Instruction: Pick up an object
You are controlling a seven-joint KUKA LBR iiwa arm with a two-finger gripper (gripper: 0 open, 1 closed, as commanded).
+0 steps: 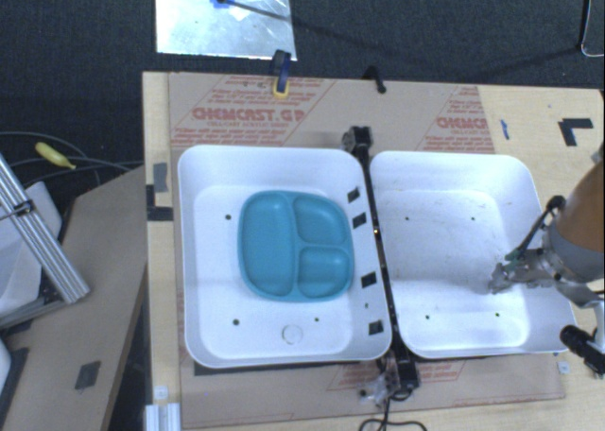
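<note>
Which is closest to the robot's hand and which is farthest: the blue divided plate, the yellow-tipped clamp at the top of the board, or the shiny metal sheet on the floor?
Measured from the hand, low over the right bin:
1. Blue divided plate, in the left bin, nearest.
2. Yellow-tipped clamp, on the board's far edge, above the left bin.
3. Shiny metal sheet, on the dark floor beyond the board, farthest.

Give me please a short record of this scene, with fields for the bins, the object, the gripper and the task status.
left bin: holds a blue divided plate, lying flat near the middle
right bin: white floor with some dark marks
gripper: low over the right side of the right bin, away from the plate
held object: none seen at the gripper
task status: pick not yet done
</note>
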